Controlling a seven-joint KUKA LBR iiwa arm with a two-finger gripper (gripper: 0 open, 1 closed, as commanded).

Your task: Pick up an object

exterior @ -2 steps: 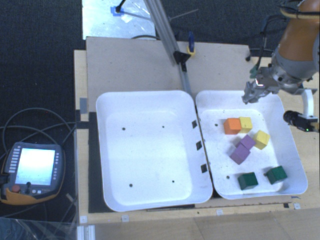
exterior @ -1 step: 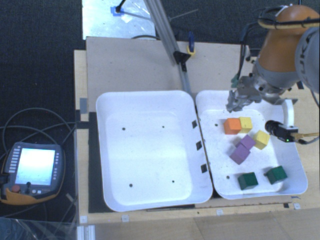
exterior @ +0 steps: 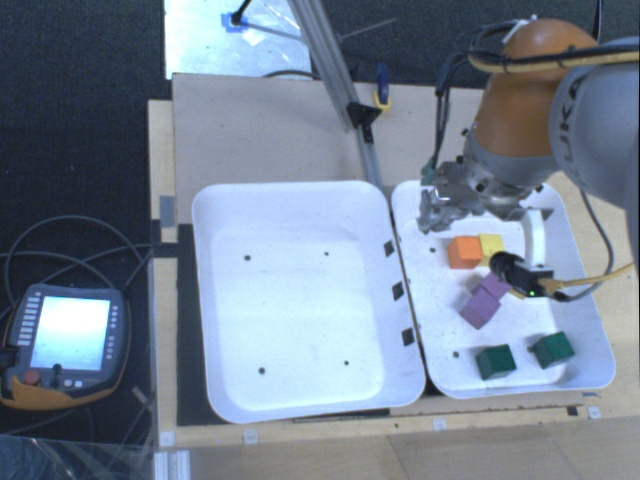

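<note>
The right bin [exterior: 590,368] holds several small blocks. An orange block [exterior: 464,252] and a yellow block [exterior: 491,245] sit side by side near its middle. Below them lie two purple blocks [exterior: 492,288] [exterior: 479,310], touching each other. Two dark green blocks [exterior: 494,361] [exterior: 552,349] rest near the front edge. My gripper [exterior: 434,213] hangs over the bin's back left corner, just up and left of the orange block, with nothing visibly held. The grey arm and its orange band [exterior: 525,78] cover the bin's back part.
The left bin [exterior: 215,298] is beside the right one, with black clips along the shared rim. A metal pole [exterior: 335,63] slants in from the back. A teach pendant [exterior: 65,343] lies left of the bench. A black cable plug [exterior: 510,268] hangs over the blocks.
</note>
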